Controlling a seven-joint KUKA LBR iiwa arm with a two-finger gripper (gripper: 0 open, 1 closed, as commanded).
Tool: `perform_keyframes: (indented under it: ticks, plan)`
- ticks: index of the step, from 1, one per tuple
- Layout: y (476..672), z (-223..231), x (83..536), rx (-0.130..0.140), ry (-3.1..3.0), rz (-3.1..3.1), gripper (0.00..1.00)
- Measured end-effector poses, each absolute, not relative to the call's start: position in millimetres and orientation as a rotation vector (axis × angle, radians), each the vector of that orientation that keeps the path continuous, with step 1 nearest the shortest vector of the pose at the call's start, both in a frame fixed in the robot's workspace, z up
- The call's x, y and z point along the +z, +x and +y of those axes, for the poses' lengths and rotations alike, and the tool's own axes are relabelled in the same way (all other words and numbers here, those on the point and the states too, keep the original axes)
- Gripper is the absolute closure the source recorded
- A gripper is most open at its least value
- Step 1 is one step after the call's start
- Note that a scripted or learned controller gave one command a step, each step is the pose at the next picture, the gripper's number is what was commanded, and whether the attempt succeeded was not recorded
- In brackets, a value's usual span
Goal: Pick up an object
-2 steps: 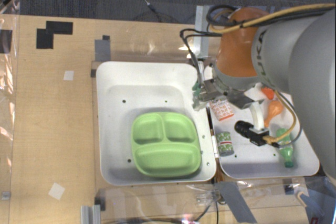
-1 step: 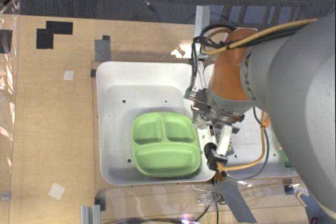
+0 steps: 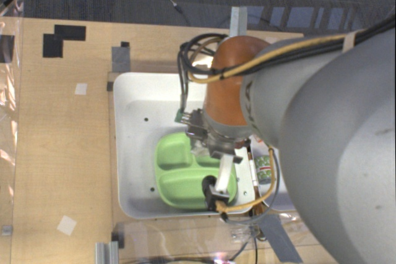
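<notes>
Green tray (image 3: 176, 182): a pale green moulded plastic piece with rounded corners and a smooth, slightly glossy surface. Raised ridges divide it into shallow compartments: a squarish one at its far left corner and a longer one along its near side. It lies flat on the floor of the white bin (image 3: 122, 133), in the near half and right of the bin's middle, with its near edge close to the bin's near wall.

The white bin is shallow, with smooth matte walls, rounded inner corners and two small dark dots on its floor. It sits on a pale wood-grain bench (image 3: 55, 157) that carries black tape marks (image 3: 62, 39) at the far left and two small white squares.

The gripper (image 3: 213, 146) stands directly above the tray's right half, its metal body covering that part of the tray from this angle. The orange band (image 3: 229, 83) and the broad grey arm (image 3: 334, 145) rise behind it. Whether the gripper is spread or closed cannot be told from here, nor whether it touches the tray. Nothing is visibly held.
</notes>
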State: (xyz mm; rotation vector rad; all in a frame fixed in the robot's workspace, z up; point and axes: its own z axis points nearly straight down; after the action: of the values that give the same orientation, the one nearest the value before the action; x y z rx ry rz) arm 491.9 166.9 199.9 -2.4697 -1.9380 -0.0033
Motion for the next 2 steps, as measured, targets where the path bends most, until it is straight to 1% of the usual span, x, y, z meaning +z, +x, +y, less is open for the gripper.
perform_keyframes:
  ticks: [1,2]
  plan:
    - [504.0,195,234,-0.005,-1.75,-2.611,1.0]
    - [487.2,201,219,-0.003,-2.116,-2.322,1.0]
